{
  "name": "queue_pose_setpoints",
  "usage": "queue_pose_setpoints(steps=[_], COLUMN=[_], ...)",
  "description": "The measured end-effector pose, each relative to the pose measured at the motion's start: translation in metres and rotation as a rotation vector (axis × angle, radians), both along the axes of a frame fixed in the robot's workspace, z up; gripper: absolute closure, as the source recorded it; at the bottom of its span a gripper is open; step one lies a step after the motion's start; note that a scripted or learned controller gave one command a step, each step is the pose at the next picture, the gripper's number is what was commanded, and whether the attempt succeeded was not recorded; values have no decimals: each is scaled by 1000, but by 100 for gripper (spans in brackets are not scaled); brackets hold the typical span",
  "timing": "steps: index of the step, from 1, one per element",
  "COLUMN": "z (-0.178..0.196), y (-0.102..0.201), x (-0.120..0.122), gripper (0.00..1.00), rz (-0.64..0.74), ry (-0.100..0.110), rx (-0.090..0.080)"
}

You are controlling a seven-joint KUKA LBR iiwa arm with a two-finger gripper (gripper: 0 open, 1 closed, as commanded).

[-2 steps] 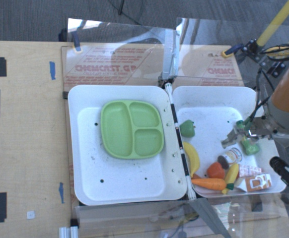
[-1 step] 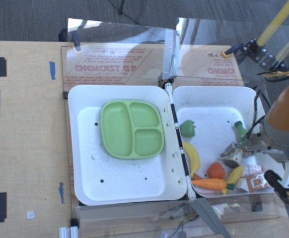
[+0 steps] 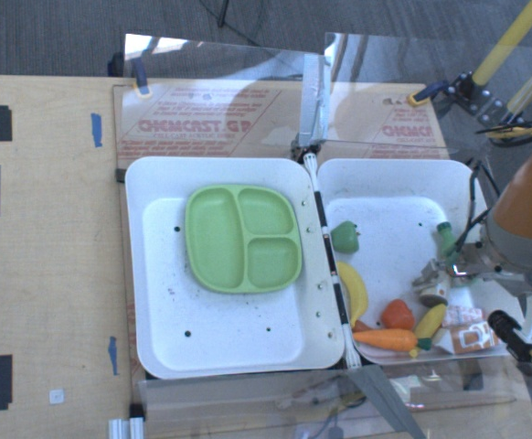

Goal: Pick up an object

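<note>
Camera view: my tool (image 3: 441, 280), grip state I cannot tell, sits just right of the orange plastic carrot (image 3: 385, 339), lying lengthwise left-right.

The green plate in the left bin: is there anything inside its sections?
Nothing lies in the three sections of the green divided plate; all show bare green. It rests flat in the left bin. What the plate covers beneath it cannot be seen.
</note>
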State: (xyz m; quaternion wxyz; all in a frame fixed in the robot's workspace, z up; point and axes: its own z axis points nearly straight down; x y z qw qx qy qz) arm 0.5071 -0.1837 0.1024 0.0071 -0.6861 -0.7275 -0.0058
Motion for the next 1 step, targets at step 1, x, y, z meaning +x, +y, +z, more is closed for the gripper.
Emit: queue_pose_setpoints(steps=[1], z=[79], y=[49], x=[47], gripper=[100], rz=[-124], ry=[0], rx=[-19])
